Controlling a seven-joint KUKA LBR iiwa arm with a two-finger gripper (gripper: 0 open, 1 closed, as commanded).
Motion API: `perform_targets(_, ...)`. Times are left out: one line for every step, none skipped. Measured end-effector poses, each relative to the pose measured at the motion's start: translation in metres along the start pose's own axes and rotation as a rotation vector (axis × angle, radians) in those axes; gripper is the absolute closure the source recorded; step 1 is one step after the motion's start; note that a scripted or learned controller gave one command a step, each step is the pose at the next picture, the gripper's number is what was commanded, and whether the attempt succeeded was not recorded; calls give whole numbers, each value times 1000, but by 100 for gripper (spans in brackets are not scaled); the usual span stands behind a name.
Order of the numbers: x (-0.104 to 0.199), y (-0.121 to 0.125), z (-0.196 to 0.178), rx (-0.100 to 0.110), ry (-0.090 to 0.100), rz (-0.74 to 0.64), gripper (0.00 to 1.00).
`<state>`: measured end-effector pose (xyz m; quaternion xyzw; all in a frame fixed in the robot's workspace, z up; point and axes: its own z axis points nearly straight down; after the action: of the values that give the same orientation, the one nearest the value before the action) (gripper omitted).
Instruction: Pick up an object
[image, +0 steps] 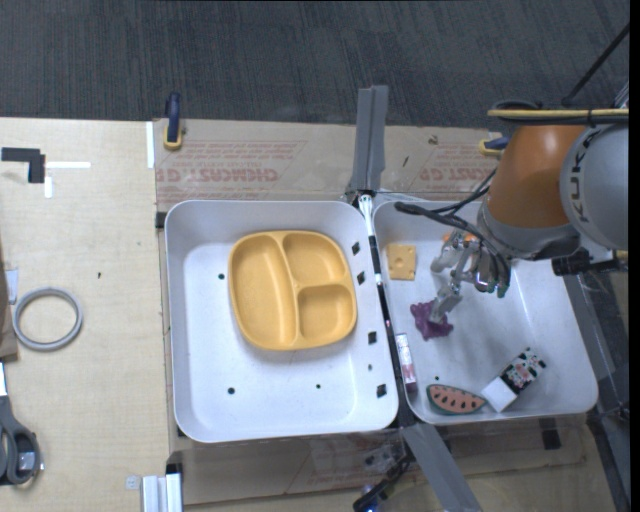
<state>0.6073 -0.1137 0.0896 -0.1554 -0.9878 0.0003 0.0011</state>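
We see the gripper (447, 300) reaching down into the right bin (560, 350) from the grey arm (560, 190) with its orange band, which enters from the right side of the camera view. Its metal fingers point down and to the left, and their tips meet the top of a small purple object (432, 320). From this angle we cannot tell whether the fingers are spread or pressed together, nor whether the purple object sits between them or merely beside them.

The purple object lies on the floor of the right bin, near the bin's left wall. Behind it, toward the far left corner, we see a yellow cheese-like slice (401, 262) with small holes. Near the front edge lie a watermelon slice toy (456, 399) and, just beside it to the right, a small black and white item (516, 378) lying at a slant. A slim tube (405, 358) rests along the bin's left wall.

In the left bin (200, 400) we see a yellow divided plate (292, 290) with three compartments, set toward the back.

On the wooden bench (90, 230) to the left lies a grey ring of tape (45, 318).
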Motion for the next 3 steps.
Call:
perform_targets(-6, 15, 0, 1, -1, 278, 0)
perform_targets(-29, 20, 0, 1, -1, 480, 0)
perform_targets(-23, 13, 1, 3, 2, 893, 0)
